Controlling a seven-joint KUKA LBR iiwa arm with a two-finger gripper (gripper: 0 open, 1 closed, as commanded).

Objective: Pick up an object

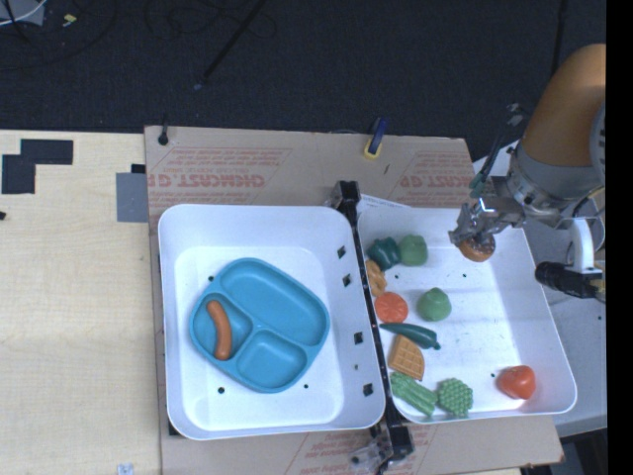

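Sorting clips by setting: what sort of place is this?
Probably a robotics lab bench: a grey arm over two white bins, toy food and a blue tray inside, cables on dark floor.

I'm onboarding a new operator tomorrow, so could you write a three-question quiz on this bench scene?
1. True or false: the sausage lies in the blue divided plate in the left bin.
2. What does the end effector grip?
A. the red pepper
B. a small brown piece
C. the waffle
3. Fill in: the red pepper sits near the ____ corner of the right bin, as the camera sees it.

Key: 1 true; 2 B, the small brown piece; 3 lower right.
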